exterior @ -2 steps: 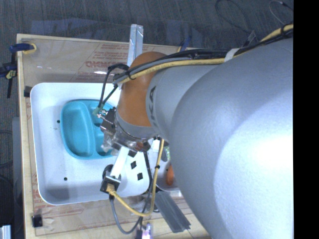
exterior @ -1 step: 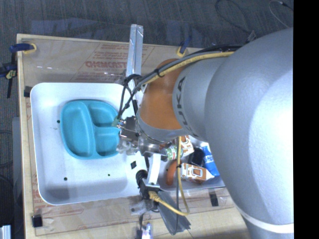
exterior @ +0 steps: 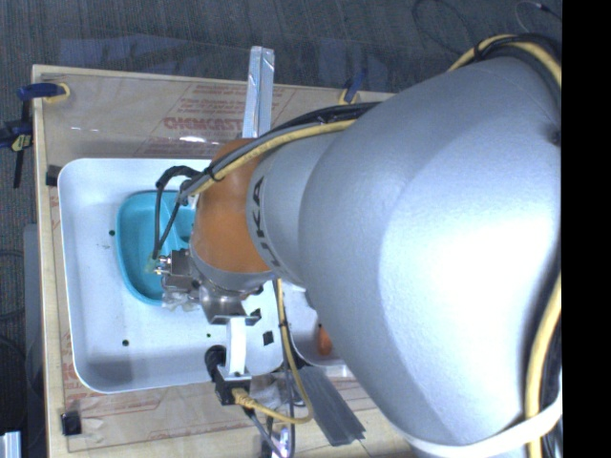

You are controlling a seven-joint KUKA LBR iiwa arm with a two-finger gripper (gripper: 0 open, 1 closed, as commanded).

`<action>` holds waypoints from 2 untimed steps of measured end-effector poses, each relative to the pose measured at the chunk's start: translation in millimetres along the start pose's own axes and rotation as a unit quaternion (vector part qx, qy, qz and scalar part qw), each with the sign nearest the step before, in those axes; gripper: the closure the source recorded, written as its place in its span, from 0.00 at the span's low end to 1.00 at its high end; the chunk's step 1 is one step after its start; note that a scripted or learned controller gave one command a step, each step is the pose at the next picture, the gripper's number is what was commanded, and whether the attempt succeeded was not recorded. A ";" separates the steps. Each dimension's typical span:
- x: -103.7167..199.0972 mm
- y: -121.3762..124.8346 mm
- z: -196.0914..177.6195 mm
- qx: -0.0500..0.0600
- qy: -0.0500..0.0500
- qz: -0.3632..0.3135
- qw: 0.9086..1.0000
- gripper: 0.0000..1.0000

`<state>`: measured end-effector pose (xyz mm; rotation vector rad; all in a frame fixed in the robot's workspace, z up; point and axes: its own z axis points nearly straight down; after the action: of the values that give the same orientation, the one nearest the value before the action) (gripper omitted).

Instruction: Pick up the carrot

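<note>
Dark carpet floor (exterior: 143,8), wooden bench (exterior: 124,98)

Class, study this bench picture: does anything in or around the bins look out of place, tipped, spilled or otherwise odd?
Nothing looks spilled or broken. One oddity: the arm covers most of the scene. In the left bin lies a blue bowl-like object, partly under the wrist. A small orange patch, possibly the carrot, peeks out beside the arm.

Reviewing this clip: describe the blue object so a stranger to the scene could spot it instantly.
Find the left white bin, the one the grey arm looms over. The blue object lies in its upper half, partly hidden under the arm's orange band. It is the bin's sole turquoise, rounded, bowl-like shape.
</note>
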<state>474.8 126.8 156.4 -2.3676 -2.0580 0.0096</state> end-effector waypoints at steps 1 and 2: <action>39.4 19.0 64.3 -0.003 0.002 0.248 0.969 1.00; 74.4 -5.9 64.3 -0.006 -0.001 -0.021 1.000 1.00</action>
<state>478.8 201.4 92.0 -2.3316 -2.1140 0.0016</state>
